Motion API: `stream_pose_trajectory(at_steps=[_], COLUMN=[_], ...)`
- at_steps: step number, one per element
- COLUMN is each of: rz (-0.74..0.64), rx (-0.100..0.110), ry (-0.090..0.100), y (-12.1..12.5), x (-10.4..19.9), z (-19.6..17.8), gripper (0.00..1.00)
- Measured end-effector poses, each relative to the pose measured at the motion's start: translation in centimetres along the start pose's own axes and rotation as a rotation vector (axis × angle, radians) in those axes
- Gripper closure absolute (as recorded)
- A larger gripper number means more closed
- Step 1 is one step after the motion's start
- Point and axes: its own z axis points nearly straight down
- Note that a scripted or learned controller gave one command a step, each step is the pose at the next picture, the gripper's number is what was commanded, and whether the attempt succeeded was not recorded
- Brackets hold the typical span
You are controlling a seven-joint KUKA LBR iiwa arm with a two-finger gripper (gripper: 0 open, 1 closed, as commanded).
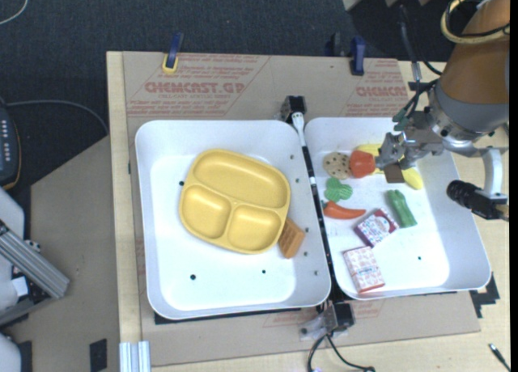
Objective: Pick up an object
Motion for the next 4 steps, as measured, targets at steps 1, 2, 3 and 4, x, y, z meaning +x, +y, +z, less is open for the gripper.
stream_pose_trajectory(at_steps=[1, 2, 3, 4], rz=[0.001, 0.005, 0.003, 0.007], rx=[0.000, -0.005, -0.002, -0.001], ry=[-0.001, -0.003, -0.002, -0.003], y=[0.6, 0.3, 1.2, 0.6], x=[3.4, 2.0, 2.9, 1.1], z=[0.2, -0.7, 0.6, 0.5], gripper=[1.00, 1.00, 1.00, 1.00])
